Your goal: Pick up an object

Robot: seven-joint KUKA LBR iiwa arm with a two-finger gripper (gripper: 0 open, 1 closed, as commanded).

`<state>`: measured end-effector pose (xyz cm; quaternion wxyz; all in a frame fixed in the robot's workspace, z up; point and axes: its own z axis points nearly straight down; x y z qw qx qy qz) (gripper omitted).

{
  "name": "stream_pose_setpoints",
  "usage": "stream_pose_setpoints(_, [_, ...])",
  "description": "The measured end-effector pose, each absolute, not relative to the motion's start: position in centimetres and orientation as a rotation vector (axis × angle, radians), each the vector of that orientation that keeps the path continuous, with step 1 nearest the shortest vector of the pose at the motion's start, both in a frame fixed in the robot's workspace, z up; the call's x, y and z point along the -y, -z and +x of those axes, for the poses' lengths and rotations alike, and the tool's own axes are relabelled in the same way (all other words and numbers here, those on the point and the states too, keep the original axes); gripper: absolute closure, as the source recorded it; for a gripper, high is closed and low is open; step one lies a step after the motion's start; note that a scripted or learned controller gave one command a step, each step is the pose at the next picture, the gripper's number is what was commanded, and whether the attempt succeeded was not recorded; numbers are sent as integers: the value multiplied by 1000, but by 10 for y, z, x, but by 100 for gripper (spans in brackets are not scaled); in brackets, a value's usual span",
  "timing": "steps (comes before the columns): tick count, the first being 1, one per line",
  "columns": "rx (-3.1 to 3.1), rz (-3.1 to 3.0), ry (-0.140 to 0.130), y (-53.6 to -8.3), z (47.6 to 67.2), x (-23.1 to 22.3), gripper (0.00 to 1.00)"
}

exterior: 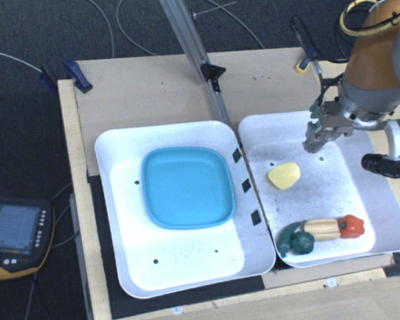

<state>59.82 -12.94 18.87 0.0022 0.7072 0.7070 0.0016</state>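
Gripper (316,138) low over right bin (374,194), far end, finger spread hard to make out, pale yellow piece (285,176) just beside it, green lump (296,242), tan stick (321,229) and red piece (351,226) along near wall, blue plate (188,187) in left bin (125,220).

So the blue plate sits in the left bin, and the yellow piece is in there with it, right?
Not quite. The camera view shows the blue plate in the left bin, but the yellow piece lies in the right bin, below the gripper.
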Motion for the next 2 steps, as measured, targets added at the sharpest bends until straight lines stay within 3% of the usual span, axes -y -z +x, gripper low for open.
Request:
stream_pose_setpoints(1, [-2220, 2219, -4, -224, 599, 129, 100])
stream_pose_setpoints(2, [-2227, 2216, -3, -234, 597, 74, 100])
